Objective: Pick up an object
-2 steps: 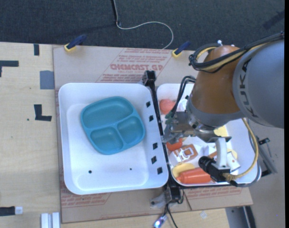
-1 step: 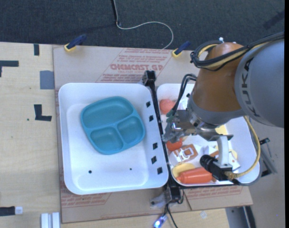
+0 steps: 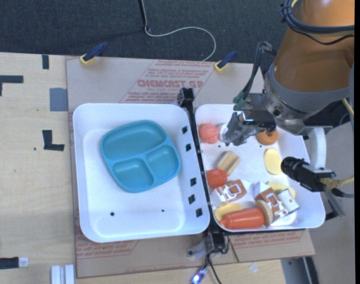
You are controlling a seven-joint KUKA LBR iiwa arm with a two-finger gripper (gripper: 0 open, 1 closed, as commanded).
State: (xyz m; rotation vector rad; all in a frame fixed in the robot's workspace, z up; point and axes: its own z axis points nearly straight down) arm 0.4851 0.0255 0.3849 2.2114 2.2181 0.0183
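Grey metal gripper [image 3: 234,132] upper centre of right bin [image 3: 313,218], claw state can't tell, glossy toy foods below, smooth blue 3-section plate [image 3: 140,155] in left bin [image 3: 88,176]

Arm [image 3: 313,46] cut off at top and right edges. Gripper [image 3: 234,134] fingertips too blurred to read. Orange ball [image 3: 266,137] partly hidden behind wrist.

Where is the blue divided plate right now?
In the camera view, the blue divided plate lies in the left white bin, toward its upper half, just across the divider from the toy food in the right bin.
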